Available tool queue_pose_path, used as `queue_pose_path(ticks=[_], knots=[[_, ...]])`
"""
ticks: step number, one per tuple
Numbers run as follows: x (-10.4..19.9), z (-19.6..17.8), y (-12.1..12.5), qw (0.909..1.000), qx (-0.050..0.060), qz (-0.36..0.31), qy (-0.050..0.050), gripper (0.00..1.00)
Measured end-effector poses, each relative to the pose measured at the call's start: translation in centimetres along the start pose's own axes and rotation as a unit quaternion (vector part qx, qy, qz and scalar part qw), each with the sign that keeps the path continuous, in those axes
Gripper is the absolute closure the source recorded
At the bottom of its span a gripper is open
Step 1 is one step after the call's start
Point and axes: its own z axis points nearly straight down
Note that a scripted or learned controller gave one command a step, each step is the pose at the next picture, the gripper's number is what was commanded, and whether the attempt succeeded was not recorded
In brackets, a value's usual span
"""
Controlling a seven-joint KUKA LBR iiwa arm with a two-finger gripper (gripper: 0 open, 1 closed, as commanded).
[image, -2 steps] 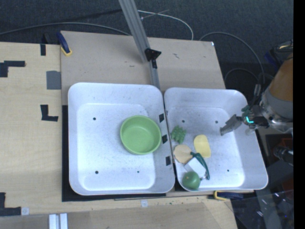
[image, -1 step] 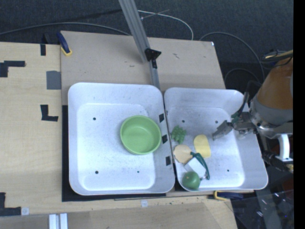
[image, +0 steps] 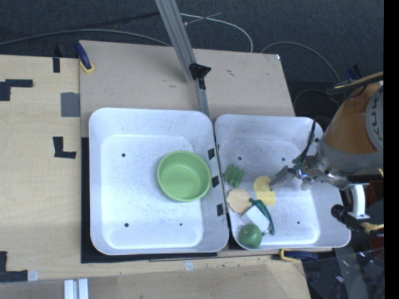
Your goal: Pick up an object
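The robot's pincer (image: 278,179) sits low inside the right-hand white bin (image: 312,128), near that bin's middle, with the grey arm (image: 358,136) and its orange band reaching in over the bin's right edge. Whether the pincer is spread or pressed together cannot be told from this slanted overhead view. Its tip lies just beside a pale yellow piece (image: 264,190), close to touching it, and nothing can be seen held by it.

The things to pick from are clustered in the left half of the right bin, toward its near edge. Left of the yellow piece is a small dark green leafy lump (image: 234,175), close to the bin's left wall. Below it is a round tan piece (image: 237,200), touching or nearly touching the yellow piece. Further toward the near edge lie a white block (image: 256,217) with a dark green curved strip (image: 265,213) across it, and a green ball (image: 250,234) by the near left corner.

The left-hand white bin (image: 109,167) holds a light green bowl (image: 183,175), upright, set toward that bin's right side. A grey metal pole (image: 177,30) slants across the bench above the two bins.
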Motion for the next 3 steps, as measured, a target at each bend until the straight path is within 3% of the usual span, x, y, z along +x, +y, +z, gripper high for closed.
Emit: queue_pose_path(ticks=[1,2,3], knots=[[0.0,3.2,0.1,1.0000,-0.003,0.000,-0.001,0.00],[0.1,2.1,0.1,1.0000,-0.003,0.000,0.000,1.00],[0.2,-2.0,0.0,1.0000,-0.004,0.000,-0.001,1.00]])
